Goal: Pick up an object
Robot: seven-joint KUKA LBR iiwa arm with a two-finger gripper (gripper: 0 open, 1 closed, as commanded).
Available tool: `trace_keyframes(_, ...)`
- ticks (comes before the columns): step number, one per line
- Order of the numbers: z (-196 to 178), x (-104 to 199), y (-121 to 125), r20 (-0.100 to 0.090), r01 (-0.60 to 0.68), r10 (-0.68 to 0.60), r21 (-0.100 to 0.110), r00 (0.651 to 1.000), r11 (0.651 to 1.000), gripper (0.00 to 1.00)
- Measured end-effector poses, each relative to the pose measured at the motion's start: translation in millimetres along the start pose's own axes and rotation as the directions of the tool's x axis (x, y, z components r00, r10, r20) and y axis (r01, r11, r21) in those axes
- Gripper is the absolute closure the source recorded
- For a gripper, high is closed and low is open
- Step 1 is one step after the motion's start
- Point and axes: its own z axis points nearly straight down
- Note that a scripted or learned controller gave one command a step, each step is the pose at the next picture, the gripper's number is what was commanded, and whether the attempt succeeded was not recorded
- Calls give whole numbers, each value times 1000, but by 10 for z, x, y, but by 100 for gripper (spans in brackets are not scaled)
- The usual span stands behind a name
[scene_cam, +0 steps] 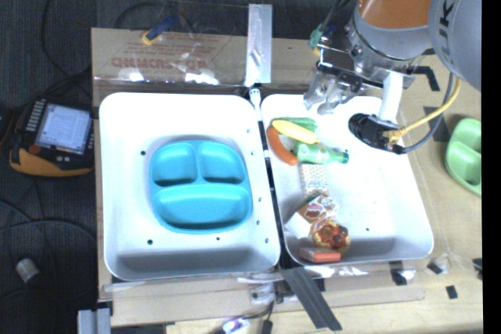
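My gripper [329, 99] hangs over the back of the right bin [391, 192], its fingers parted with nothing between them. Just below and left of it lie a yellow banana-like piece [293, 129], an orange carrot-like piece [280, 146] and a green bottle [322, 156]. Further forward in the same bin sit a speckled packet [314, 177], a brown and red snack wrapper [322, 219] and a red piece [319, 254] by the front wall. The left bin [125, 168] holds a blue divided plate [200, 184].
A black cable end [368, 129] and yellow cable dangle off the arm over the right bin's back. A green object [468, 152] stands on the bench at the far right. A clear sheet and metal bar [259, 43] lie behind the bins.
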Motion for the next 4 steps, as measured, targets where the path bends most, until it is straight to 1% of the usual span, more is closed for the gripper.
trace_keyframes(1,0,-3,1,1,-1,1,0,1000,1000,0)
trace_keyframes(2,-2,-654,-134,0,157,-157,0,988,988,0)
trace_keyframes(3,784,-831,-257,-2,-149,149,4,989,989,0)
trace_keyframes(4,2327,-1112,-150,-3,39,-39,4,999,999,0)
